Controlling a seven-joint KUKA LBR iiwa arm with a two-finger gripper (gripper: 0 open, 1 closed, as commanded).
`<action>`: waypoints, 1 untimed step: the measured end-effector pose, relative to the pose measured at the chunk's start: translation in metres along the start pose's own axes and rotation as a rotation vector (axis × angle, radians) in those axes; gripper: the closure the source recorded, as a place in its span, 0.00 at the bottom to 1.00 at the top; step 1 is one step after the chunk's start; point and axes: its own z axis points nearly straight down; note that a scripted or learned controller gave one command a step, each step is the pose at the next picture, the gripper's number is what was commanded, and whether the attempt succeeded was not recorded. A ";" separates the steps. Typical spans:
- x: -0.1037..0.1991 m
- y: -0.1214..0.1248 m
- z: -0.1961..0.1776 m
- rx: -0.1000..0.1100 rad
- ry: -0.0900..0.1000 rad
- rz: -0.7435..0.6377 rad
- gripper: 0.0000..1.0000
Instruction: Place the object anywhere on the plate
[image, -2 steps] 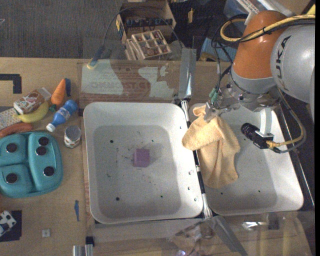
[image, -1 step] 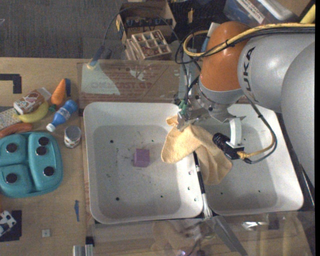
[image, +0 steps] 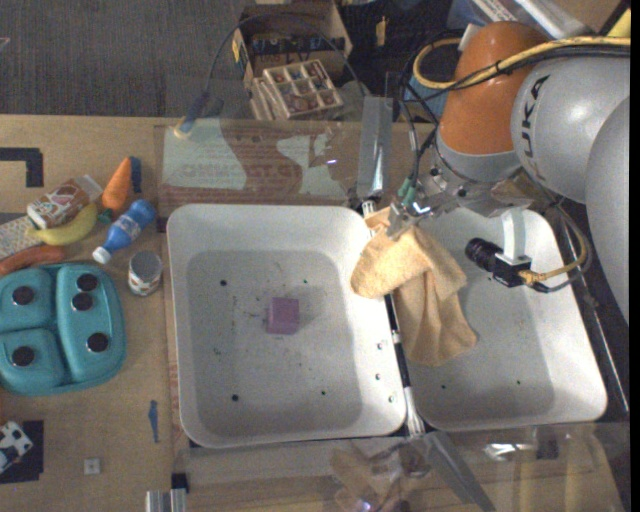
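Note:
A tan cloth (image: 420, 290) hangs in folds from my gripper (image: 403, 218), which is shut on its top corner. The cloth drapes over the divider between the two white bins, and its lower end reaches down into the right bin (image: 540, 380). A small purple block (image: 283, 314) lies flat near the middle of the left bin (image: 200, 250). A teal sectioned plate (image: 55, 325) sits on the bench to the left, outside both bins. The grey arm with its orange band (image: 485, 80) comes in from the upper right.
Left of the bins lie a banana (image: 65, 232), a small blue bottle (image: 125, 228), a carrot-like orange piece (image: 120, 182) and a small can (image: 146, 271). A wooden box with compartments (image: 298, 88) stands behind the bins. A black cable fitting (image: 492, 258) hangs over the right bin.

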 end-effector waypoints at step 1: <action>-0.047 -0.004 -0.195 -0.002 -0.001 -0.288 1.00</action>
